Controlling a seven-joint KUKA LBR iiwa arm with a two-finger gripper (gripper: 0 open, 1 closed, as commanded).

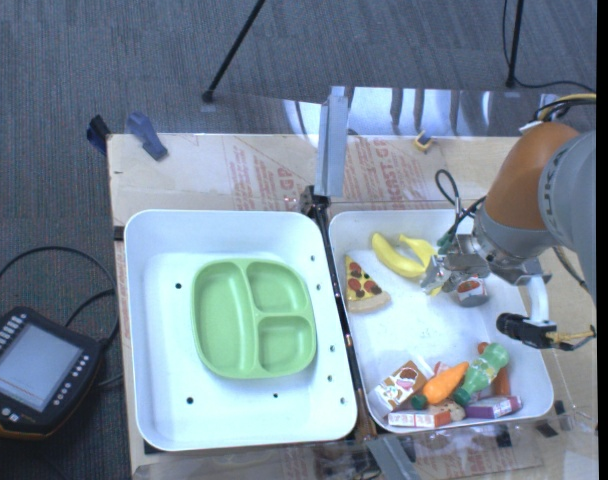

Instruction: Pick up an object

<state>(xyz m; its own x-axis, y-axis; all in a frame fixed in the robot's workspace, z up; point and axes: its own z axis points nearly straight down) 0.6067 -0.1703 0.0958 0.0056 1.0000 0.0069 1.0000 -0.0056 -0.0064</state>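
Note:
My gripper (440, 272) hangs low over the right bin (424, 220), reaching in from the right under the orange wrist band. Its tip is at the right end of a yellow toy banana (396, 254), touching or just above it. A small round can (471, 291) stands right beside the gripper on its right side. A toy pizza slice (363, 285) lies to the left of the gripper, apart from it. In the bin's front corner lie a carrot (445, 382), a green bottle (481, 369) and several small boxes (402, 384).
The left bin (152, 240) holds a green divided plate (254, 317). A metal post (332, 148) rises behind the seam between the bins. A teach pendant (29, 364) lies on the floor at the left. Bare white floor shows in the right bin's middle.

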